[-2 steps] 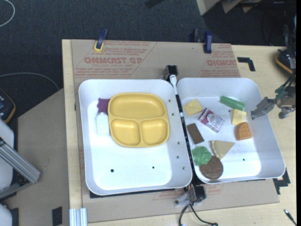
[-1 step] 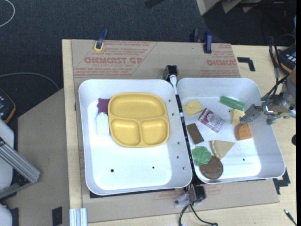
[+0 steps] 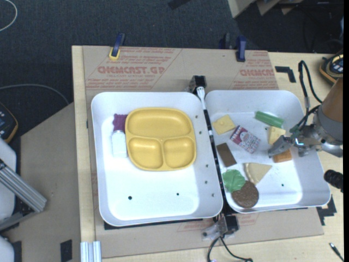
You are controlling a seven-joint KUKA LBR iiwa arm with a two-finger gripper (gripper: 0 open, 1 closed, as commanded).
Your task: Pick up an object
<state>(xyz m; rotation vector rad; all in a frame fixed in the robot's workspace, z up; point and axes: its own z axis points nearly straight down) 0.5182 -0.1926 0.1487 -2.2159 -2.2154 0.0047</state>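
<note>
Down in the right white bin [image 3: 289,100], my gripper [image 3: 283,144] sits over the bin's right part, reaching in from the right edge. Its fingers look spread a little, one tip near a small orange-brown block [image 3: 282,157] just below and the other toward a pale yellow wedge [image 3: 276,134] just above. I cannot tell that anything sits between the fingers; the orange-brown block lies on the bin floor at the tips, its long axis running roughly left to right.

Around me the bin is crowded. A green flat bar [image 3: 268,118] lies up and to the left of the wedge, tilted, its long axis running from upper left to lower right. Further left lie a yellow square piece [image 3: 223,124], a red-and-white printed packet [image 3: 245,139] set on a slant, and a brown rectangular bar [image 3: 226,154] whose length runs nearly top to bottom. Toward the near rim are a cream triangular slice [image 3: 256,171] pointing right, a green leafy piece [image 3: 233,178], and a dark brown round disc [image 3: 246,195] touching the leafy piece.

The left white bin [image 3: 109,201] holds a yellow three-compartment plastic tray [image 3: 160,137], with a purple item [image 3: 119,122] and a white bottle-like item [image 3: 118,144] just beside its left edge.
</note>
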